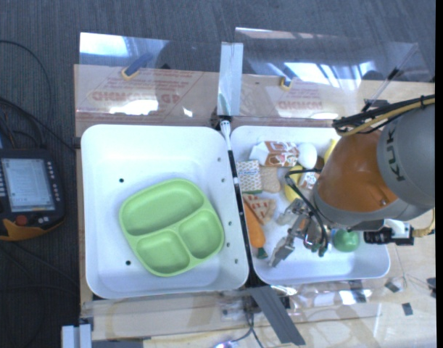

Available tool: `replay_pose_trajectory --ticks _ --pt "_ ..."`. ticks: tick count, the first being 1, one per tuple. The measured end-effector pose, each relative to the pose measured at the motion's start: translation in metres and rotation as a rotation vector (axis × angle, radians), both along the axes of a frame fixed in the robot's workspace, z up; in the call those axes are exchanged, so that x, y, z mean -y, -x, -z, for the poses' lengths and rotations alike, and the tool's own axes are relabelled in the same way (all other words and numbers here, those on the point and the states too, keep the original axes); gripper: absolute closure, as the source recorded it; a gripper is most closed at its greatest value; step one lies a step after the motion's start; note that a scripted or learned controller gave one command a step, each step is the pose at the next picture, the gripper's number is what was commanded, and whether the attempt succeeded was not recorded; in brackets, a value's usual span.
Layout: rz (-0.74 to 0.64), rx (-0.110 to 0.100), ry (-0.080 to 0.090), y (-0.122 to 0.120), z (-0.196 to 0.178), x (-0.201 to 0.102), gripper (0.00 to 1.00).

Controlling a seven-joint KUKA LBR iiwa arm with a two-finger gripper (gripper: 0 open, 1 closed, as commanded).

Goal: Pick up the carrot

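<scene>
The light wooden table (417, 281) carries two shallow white plastic bins side by side. The left white bin (105, 194) holds a pale green three-compartment plastic plate (170, 227), lying at a slant near the bin's middle. The right white bin (366, 267) is crowded along its upper and left parts with small food items.

The grey arm with its broad orange band (352, 180) reaches in from the right and covers much of the right bin's middle. At its end the metal two-finger hand (290, 239) hangs low over the bin floor, its fingers pointing down and to the left. They stand slightly parted, and nothing sits between them; the lower finger's tip is near the bin's bare floor.

The slim orange carrot with a green top end (255, 234) lies against the left wall of the right bin, running lengthwise along it, just beside the hand but apart from it. Just above the carrot rests a red-and-tan triangular slice (260, 207), and above that a small patterned square packet (249, 175). A round green ball-like item (345, 240) sits to the right of the hand, close under the arm.
</scene>
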State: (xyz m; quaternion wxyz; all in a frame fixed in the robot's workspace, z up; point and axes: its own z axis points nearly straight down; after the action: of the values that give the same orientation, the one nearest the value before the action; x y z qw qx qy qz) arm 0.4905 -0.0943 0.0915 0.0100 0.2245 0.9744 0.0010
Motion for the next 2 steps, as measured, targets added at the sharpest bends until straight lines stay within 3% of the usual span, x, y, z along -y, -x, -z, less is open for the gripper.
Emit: replay_pose_trajectory --ticks 2 --pt "0.001 0.0 0.002 0.0001 0.0 -0.0003 0.0"
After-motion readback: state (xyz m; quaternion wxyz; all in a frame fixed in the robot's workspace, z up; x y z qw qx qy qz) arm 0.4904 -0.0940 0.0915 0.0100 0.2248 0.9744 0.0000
